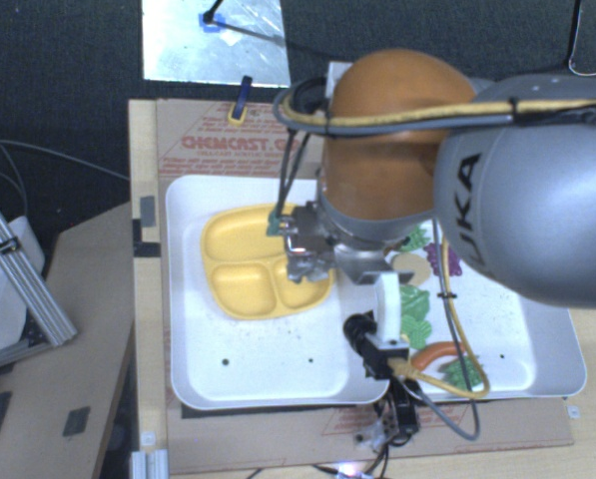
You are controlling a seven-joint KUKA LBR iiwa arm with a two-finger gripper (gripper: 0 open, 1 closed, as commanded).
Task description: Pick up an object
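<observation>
Camera view: hand (307, 257) over yellow tray (240, 262), grip state impossible to tell

A yellow divided plate (246, 267) lies flat in the left bin (268, 372). In the right bin (542, 362), green leafy pieces (415, 312), an orange carrot-like piece (435, 353) and purple grapes (439, 259) lie partly hidden.

White bins: two, side by side, the left bin (193, 367) left of the gripper (302, 257), the right bin (552, 362) to its right. Yellow divided tray (243, 262): one, three compartments, just left of the gripper. Green leafy pieces (414, 312): at least two, right of it. Orange carrot-like piece (434, 354): one. Purple grape-like bunch (439, 259): one.
</observation>
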